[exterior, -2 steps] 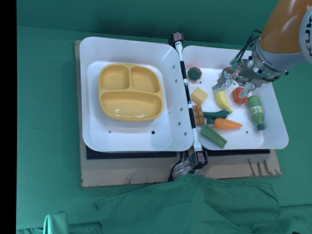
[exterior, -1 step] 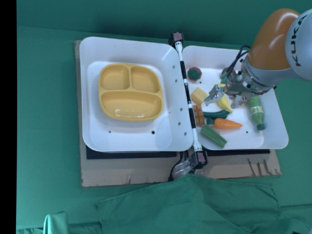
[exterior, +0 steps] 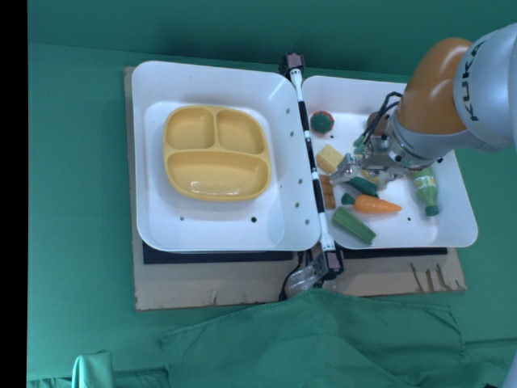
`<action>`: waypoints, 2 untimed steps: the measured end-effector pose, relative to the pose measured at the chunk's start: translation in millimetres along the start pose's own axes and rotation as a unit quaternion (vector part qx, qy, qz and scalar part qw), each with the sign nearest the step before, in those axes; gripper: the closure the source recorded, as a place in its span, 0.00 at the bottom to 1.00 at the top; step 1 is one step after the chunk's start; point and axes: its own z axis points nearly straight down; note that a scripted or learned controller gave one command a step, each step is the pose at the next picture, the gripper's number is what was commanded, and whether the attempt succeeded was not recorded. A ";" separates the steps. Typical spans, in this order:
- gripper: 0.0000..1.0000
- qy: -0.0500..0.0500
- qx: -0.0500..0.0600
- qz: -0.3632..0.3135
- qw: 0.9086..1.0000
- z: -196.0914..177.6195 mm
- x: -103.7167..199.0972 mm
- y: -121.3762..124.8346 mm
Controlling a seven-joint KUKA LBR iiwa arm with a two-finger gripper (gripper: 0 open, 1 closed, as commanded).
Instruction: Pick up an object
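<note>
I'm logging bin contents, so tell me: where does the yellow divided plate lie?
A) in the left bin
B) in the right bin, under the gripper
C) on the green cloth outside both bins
A: the yellow divided plate lies flat in the left bin, while the gripper is over the right bin among the toy foods.

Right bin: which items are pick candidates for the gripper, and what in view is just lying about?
Pick candidates, all in the right bin:
- carrot
- green cucumber piece
- yellow cheese wedge
- green bottle
- round red-and-green piece
The gripper hovers low over them.

Lying about:
- yellow divided plate in the left bin
- green cloth at the front
</note>
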 end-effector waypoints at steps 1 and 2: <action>1.00 0.000 -0.004 0.001 1.000 -14.3 0.0 1.7; 1.00 0.001 -0.002 -0.002 1.000 -58.8 -1.1 3.8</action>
